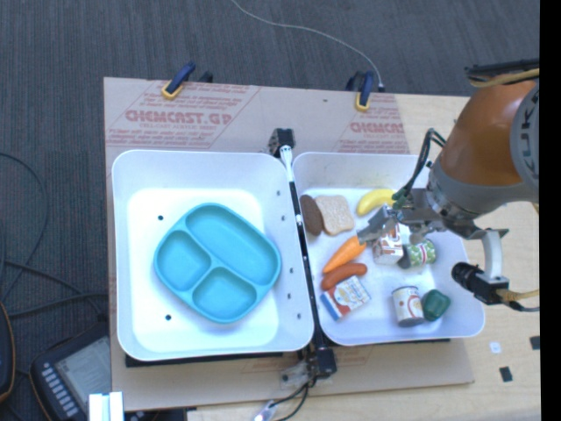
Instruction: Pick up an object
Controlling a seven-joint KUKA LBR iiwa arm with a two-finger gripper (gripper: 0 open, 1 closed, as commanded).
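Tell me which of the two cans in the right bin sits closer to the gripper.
The can with the green label, right beside the gripper. The other can lies nearer the bin's front edge, next to a dark green object.

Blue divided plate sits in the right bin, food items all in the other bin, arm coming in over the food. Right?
Not quite. The camera view shows the blue divided plate in the left bin, not the right one. The rest holds: the food items, such as the carrot and banana, lie in the other bin, and the arm reaches in over them.
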